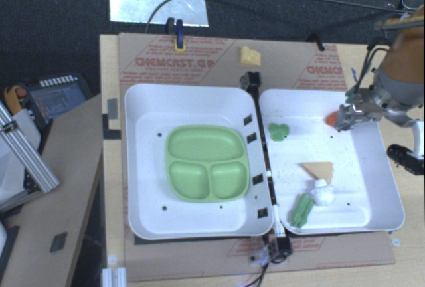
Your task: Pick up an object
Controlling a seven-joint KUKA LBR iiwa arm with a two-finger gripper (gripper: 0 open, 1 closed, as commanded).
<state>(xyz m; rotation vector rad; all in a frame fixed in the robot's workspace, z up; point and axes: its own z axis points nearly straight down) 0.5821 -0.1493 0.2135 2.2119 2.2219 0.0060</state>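
A: Camera view first. Orange object (331, 119) lies in the right bin (382, 166), near that bin's far right corner, touching the hand (345, 117) on its left side.

B: Handling?

A: Looks small and light, probably a toy; I'd pinch it across its middle.

B: Hand state?

A: Cannot tell. Farther along the same bin lie a green piece (278, 131), tan wedge (317, 170), white ball (323, 194)

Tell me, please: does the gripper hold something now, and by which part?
It cannot be told. The gripper is beside a small orange object in the right bin.
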